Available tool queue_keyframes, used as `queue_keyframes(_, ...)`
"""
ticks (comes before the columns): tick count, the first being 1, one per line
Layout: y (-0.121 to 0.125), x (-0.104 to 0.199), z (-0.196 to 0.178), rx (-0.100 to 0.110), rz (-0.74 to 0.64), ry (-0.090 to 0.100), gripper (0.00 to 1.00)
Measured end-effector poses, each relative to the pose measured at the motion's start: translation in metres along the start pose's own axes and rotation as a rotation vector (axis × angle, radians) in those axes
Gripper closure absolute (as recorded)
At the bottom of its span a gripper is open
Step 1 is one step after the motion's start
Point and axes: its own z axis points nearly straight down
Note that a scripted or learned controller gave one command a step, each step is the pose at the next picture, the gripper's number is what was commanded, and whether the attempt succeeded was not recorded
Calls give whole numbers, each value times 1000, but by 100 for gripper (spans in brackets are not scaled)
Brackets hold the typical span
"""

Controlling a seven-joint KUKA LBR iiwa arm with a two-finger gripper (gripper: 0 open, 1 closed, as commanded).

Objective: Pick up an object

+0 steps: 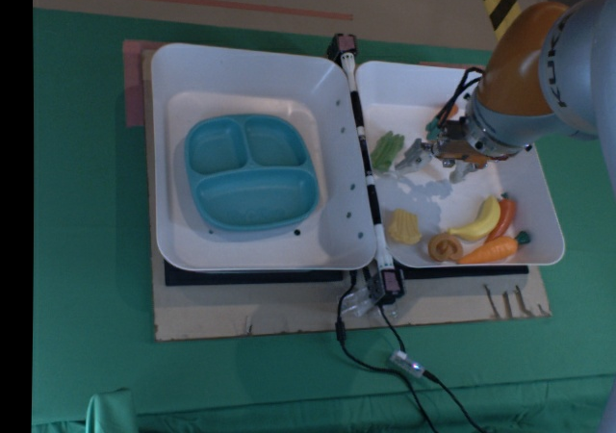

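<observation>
The grey arm (577, 56) with its orange band comes in from the right and hangs over the right-hand bin (539, 192), its gripper (423, 154) low above the bin floor near the upper middle. From here I cannot tell whether the jaws are open or closed; the dark metal parts blur together and nothing clearly sits between them. Just to the left of the gripper lies a green pea pod (387, 149), close to the divider rail (364, 147) that runs between the two bins. Further down in the same bin, a small yellow corn piece (403, 226) rests near the rail, and beside it a tan pretzel-like ring (444, 247). A yellow banana (481, 221) lies tilted next to an orange carrot (493, 249), with a red-orange pepper (505, 215) just behind the banana toward the right wall. These toys are bunched in the lower right corner, apart from the gripper. The left-hand bin (168, 133) carries a teal divided plate (252, 171) with three compartments, lying flat in the middle. Both bins sit on a cardboard sheet (241, 320) over the green table (87, 229), and a black cable (385, 354) trails off the front edge.
</observation>
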Motion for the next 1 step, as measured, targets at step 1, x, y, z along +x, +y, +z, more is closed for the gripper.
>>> queue_keyframes(1, 1, -1, -12, -6, 3, -2, 100)
